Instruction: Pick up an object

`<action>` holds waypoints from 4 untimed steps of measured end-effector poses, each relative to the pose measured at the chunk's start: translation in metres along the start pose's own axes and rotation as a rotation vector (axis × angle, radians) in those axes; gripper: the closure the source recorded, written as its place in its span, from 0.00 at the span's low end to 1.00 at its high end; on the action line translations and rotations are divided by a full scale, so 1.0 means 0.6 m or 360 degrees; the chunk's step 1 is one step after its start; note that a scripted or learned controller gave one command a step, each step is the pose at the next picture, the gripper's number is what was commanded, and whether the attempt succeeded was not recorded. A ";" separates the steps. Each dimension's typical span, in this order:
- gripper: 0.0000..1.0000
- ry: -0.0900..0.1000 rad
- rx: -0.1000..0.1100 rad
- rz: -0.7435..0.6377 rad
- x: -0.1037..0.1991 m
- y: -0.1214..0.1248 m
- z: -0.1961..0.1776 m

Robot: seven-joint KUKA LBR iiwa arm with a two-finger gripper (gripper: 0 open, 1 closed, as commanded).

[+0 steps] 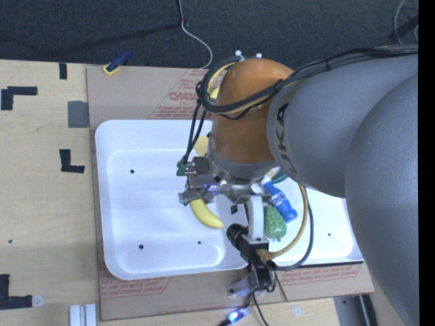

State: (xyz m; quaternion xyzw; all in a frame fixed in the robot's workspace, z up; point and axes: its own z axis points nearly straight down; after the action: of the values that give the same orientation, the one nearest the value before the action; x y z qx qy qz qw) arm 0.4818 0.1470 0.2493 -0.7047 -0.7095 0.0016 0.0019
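A yellow banana-shaped object (206, 215) lies in the left white bin (115, 202), near its right wall. My gripper (198, 185) hangs directly over the banana's upper end, under the orange band of the wrist (248, 114). Whether it touches the banana cannot be made out. Another yellow piece (201, 145) peeks out beside the wrist, higher in the same bin. At the divide between the bins, partly hidden by the arm, lie a blue object (283, 206) and a green object (276, 225).
The right bin (334, 231) is mostly covered by the grey arm (360, 128). Black and yellow cables (255, 250) hang from the wrist over the bins' front rim. Cardboard (143, 94) lies under the bins, with a small blue and yellow item (117, 62) at its far corner.
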 end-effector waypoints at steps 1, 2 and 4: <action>1.00 0.0003 -0.0013 -0.0006 0.153 0.118 -0.010; 1.00 -0.0014 0.0028 0.0014 0.081 -0.007 0.209; 1.00 0.0005 -0.0025 0.0007 0.143 0.074 -0.044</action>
State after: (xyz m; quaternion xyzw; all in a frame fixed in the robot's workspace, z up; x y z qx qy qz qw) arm 0.5256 0.2333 0.2754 -0.7063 -0.7079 -0.0052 -0.0025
